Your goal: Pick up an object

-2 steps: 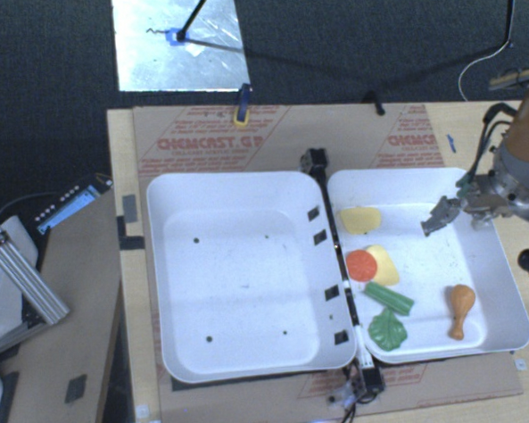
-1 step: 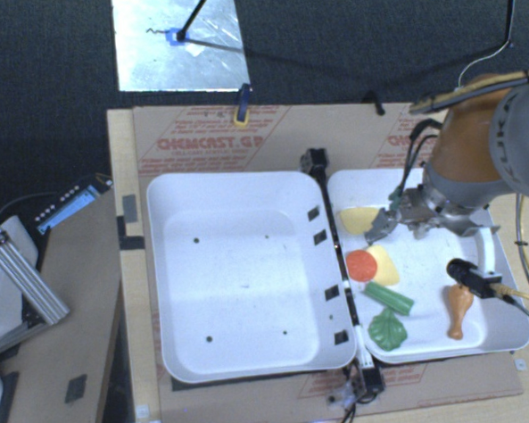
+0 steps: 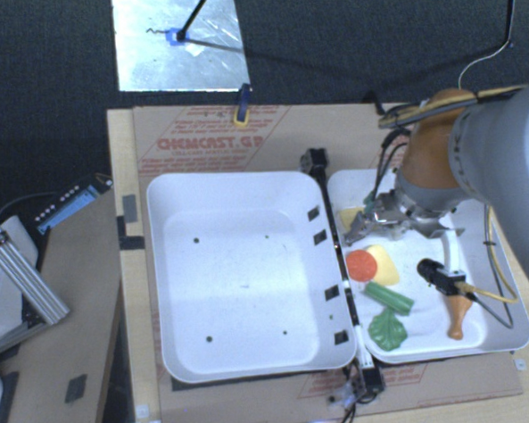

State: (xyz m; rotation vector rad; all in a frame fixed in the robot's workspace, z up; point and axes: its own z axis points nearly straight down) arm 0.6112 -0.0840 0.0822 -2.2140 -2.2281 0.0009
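1. Since the camera view looks down at a slant, the gripper appears low over the upper left of the right bin. It is close to the wall shared with the left bin. Whether it is open or closed cannot be told, and nothing is visibly gripped.
2. In the same view, a small yellow piece lies just beside the gripper. Below it a red disc rests against a yellow slab. A green cylinder and a green leafy piece come next, toward the bin's near edge. An orange stick lies well apart to the right.
3. These look like toy food, so each is probably light, stiff and smooth-skinned. They seem more likely to skid or tip out of a pinch than to break.
4. The small yellow piece is nearest, but it sits hard by the bin wall, which leaves little room on that side.
5. The green cylinder seems the safer choice. It should be taken across its short width at mid-length, where its rounded sides give two opposed faces.
6. The red disc overlaps the slab, so a pinch there might catch both or slide off the flat top.
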